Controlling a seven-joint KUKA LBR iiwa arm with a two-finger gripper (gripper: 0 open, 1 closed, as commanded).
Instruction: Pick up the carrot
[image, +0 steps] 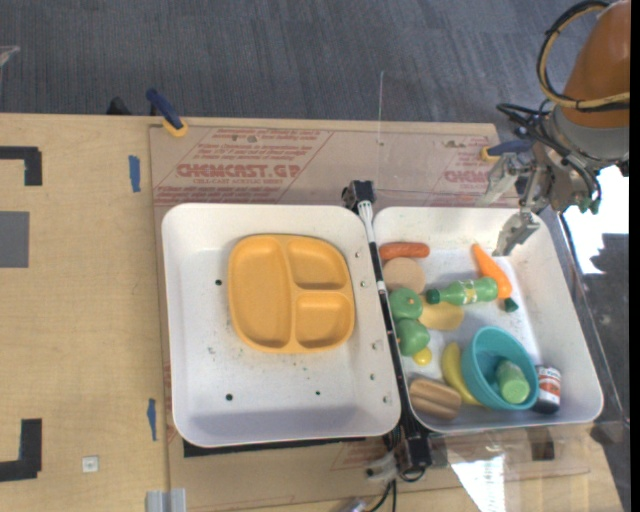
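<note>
Slim orange toy carrot (491, 270) lies in the right shallow white bin (575, 330), upper part, just above the green plastic bottle (462, 293). The grey two-finger gripper (517, 233) hangs just right of the carrot's top end, apparently clear of it; jaw state cannot be determined.

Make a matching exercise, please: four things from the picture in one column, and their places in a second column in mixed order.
Things:
1. carrot
2. yellow divided plate
3. teal cup
4. hand

Places:
A. in the left bin
B. in the right bin, lying on its side near the front
C. just above the carrot's upper end
D. near the right bin's far right corner

Pairs: 1-D, 2-A, 3-B, 4-C
</note>
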